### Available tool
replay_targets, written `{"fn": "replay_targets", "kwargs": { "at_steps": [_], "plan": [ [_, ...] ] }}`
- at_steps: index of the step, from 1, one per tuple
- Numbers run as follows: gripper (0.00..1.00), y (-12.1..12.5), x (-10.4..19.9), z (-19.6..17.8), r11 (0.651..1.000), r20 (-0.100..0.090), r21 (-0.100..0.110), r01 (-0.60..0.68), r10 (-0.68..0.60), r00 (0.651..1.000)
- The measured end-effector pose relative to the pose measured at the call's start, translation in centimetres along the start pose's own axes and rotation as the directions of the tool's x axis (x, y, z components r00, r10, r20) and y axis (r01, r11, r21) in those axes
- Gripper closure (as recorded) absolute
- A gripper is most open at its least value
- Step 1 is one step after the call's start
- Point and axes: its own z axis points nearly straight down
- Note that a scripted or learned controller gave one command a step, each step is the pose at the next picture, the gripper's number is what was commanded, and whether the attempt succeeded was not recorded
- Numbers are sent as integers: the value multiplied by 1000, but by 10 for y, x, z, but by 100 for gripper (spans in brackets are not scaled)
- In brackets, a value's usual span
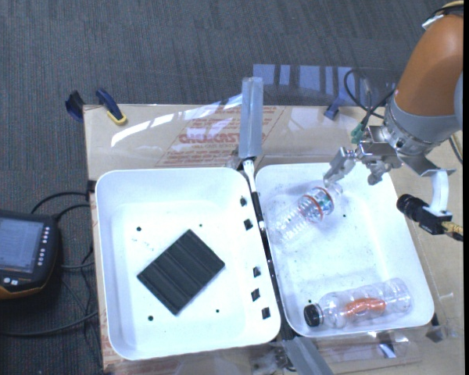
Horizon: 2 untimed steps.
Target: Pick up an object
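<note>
Tool hovering over the right bin, fingers spread.

The tool (pixel 353 166) hangs above the far part of the right bin (pixel 418 248), pinching nothing, its near fingertip just beside a clear plastic bottle (pixel 305 213) lying slantwise. A second bottle (pixel 359 305) lies along the near wall. A dark ridged pad (pixel 180 271) rests in the left bin (pixel 109 209).

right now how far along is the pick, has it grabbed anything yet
Early. Done: the arm has reached over the right bin, with the gripper above its far edge, close to the clear bottle with the red band. In hand: nothing visible between the fingers. Left: grasp and lift. That bottle, the black-capped bottle and the dark ridged pad in the left bin all lie flat.
</note>
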Motion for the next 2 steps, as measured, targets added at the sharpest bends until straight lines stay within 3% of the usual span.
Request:
{"fn": "replay_targets", "kwargs": {
  "at_steps": [1, 2],
  "plan": [
    [0, 26, -1, 142, 1000, 1, -3, -2, 2, 1000],
    [0, 27, 4, 180, 989, 0, -2, 147, -147, 989]
  ]
}}
